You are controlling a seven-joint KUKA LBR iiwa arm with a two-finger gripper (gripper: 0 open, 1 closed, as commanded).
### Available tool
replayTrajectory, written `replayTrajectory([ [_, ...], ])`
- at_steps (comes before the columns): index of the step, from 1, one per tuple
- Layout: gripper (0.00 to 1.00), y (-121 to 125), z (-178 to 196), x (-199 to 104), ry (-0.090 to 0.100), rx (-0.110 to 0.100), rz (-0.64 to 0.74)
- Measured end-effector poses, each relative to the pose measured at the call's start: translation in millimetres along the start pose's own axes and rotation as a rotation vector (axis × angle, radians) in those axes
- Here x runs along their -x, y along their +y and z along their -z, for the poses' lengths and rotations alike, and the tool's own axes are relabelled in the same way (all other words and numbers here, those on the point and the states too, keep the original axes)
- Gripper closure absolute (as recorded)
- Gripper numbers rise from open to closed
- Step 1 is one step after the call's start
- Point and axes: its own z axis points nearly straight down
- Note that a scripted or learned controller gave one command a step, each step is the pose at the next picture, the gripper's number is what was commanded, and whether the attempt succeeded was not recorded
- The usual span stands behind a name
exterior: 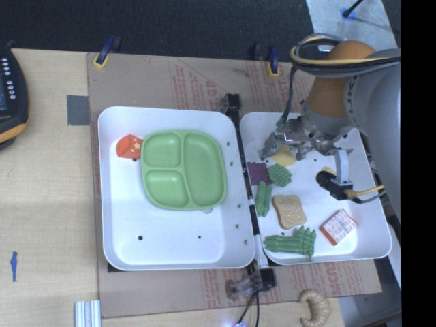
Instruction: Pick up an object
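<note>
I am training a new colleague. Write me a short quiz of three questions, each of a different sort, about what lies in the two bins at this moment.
1. True or false: the green divided plate lies in the left bin.
2. Which thing lies nearest the right bin's front right corner? A) slice of bread B) red and white packet C) purple piece
3. Fill in: the gripper is over the ____ bin, near a pale yellow piece.

Key: 1 true; 2 B; 3 right.
</note>
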Motion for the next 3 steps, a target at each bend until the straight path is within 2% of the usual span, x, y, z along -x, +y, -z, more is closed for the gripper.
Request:
replayTrajectory([
  [1,0.00,22.2,1.0,17.0,-0.001,0.007,0.001],
  [2,0.00,-1.7,-0.1,-1.2,0.000,0.000,0.002],
  [3,0.00,22.4,1.0,12.1,-0.001,0.007,0.003],
])
